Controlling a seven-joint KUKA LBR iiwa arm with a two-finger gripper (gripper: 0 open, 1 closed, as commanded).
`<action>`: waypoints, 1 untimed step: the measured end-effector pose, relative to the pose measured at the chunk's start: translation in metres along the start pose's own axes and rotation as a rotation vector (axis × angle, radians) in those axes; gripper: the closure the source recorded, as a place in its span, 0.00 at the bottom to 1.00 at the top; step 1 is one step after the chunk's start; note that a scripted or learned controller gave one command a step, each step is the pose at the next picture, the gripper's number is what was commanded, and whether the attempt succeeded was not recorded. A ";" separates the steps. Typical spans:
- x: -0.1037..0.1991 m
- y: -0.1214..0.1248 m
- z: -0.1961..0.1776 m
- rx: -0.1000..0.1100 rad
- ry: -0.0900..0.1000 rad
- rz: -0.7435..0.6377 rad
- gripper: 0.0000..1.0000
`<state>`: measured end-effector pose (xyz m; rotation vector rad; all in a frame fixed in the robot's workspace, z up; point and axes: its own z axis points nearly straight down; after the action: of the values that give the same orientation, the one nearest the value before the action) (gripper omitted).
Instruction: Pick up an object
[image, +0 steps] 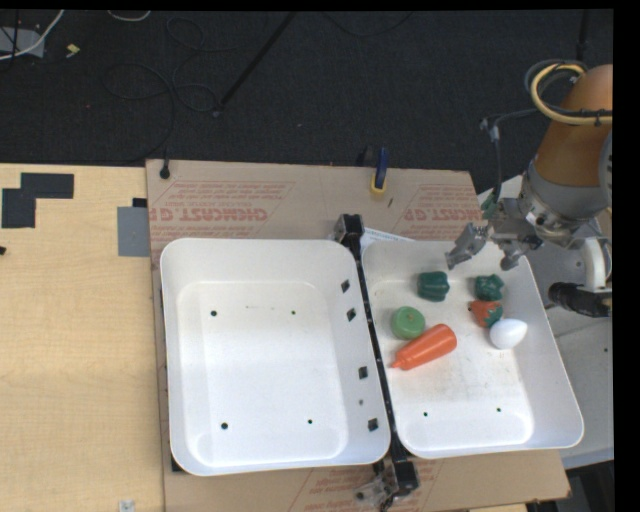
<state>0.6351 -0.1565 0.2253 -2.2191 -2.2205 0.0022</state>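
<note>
The gripper (490, 250) hangs spread and unladen over the right bin (545, 415). Just below it lie green pieces; the orange carrot (427, 347) sits lower-left. Cardboard (300, 205) underlies both bins; beyond, black cable-strewn floor (250, 80).

You have five candidates, all in the right bin (560, 420), clustered in its upper half. The orange carrot (426, 347) lies on its side, tilted, narrow end toward the divider. Just above it sits a light green round piece (407, 322), almost touching it. A dark green chunk (433, 286) rests above that. Near the right wall, another dark green piece (488, 288) sits above a small red item (484, 311), with a white egg (507, 333) touching it.
</note>
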 end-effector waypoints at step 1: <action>0.060 0.007 0.124 0.010 0.001 -0.002 0.00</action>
<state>0.6419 -0.0969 0.1016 -2.2111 -2.2168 0.0123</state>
